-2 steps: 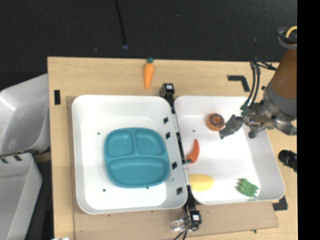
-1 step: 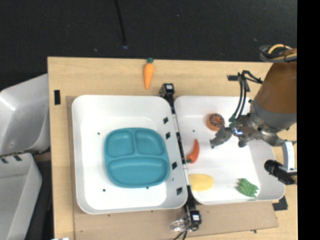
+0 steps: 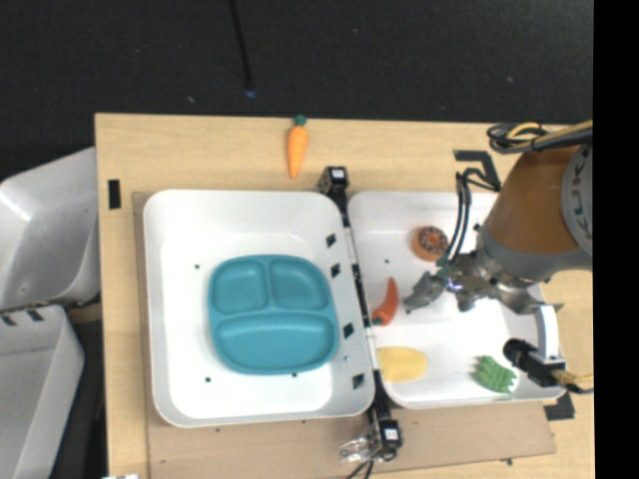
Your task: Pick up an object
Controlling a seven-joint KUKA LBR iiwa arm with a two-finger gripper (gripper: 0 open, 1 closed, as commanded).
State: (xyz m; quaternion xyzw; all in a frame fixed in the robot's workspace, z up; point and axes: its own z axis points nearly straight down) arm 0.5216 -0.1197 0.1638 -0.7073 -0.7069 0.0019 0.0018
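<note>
My gripper hangs over the middle of the right bin, pointing left. Just to its left, a red chili pepper lies against the bin's left wall, close to the gripper tip but apart from it. A brown round doughnut-like piece lies behind the gripper. A yellow piece rests at the bin's front left and a green piece at the front right. I see nothing held by the gripper.
The left bin holds a teal divided plate. A toy carrot lies on the wooden bench behind the bins. The arm's grey and orange body covers the right bin's right side, with cables at the back right.
</note>
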